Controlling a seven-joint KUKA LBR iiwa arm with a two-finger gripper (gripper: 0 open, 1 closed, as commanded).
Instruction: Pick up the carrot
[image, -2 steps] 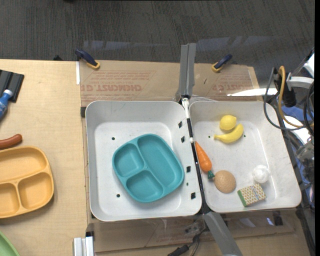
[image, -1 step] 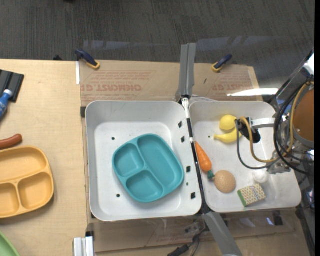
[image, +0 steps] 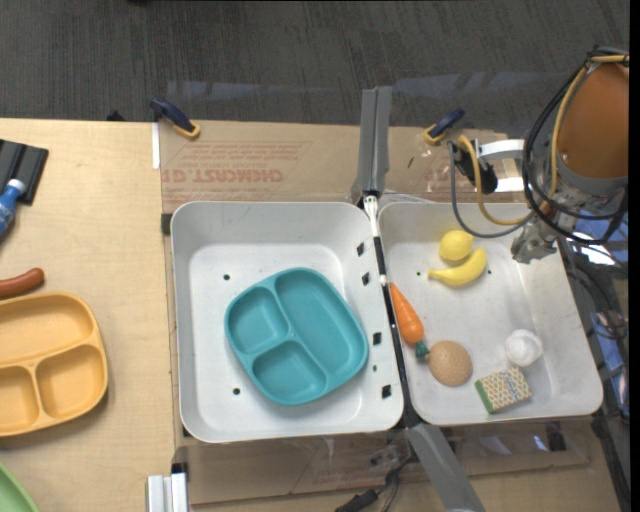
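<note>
Wooden bench (image: 100, 180) carries 2 white bins. Left bin (image: 200, 240) holds teal divided plate (image: 295, 335). Right bin (image: 560, 390) holds carrot (image: 405, 313), lying tight against left wall, green end toward egg (image: 450, 362); awkward spot for grasp. Banana (image: 460, 270), lemon (image: 455, 243) further back. Arm (image: 590, 130) parked at far right, clear of bin. Gripper (image: 535, 245): open or closed, cannot tell.

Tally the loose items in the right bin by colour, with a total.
Orange: 1, carrot
Yellow: 2, lemon and banana
Brown: 1, egg-shaped item
White: 1, small round item
Multicoloured: 1, small box
Total: 6
</note>
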